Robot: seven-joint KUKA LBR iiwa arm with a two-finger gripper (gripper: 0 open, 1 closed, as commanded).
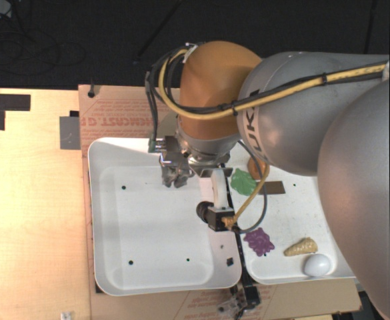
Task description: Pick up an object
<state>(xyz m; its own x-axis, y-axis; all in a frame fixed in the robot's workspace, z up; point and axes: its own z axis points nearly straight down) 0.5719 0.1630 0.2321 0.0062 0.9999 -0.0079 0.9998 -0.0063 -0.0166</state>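
My gripper [175, 177] hangs over the far right part of the left white bin [96, 219], with bare bin floor under it and nothing visibly in its grasp. The objects lie in the right bin [295, 209]: a green piece [243, 182] close beside the wrist, a purple grape cluster [259, 241], a tan cone [301, 247] and a white ball [317, 265] at the near right corner. An orange-brown thing [257, 168] sits partly hidden behind the arm.
The big grey arm covers the right bin's far and right side. A brown cardboard sheet [115, 115] lies under the bins, with the pale wooden bench [28, 212] to the left.
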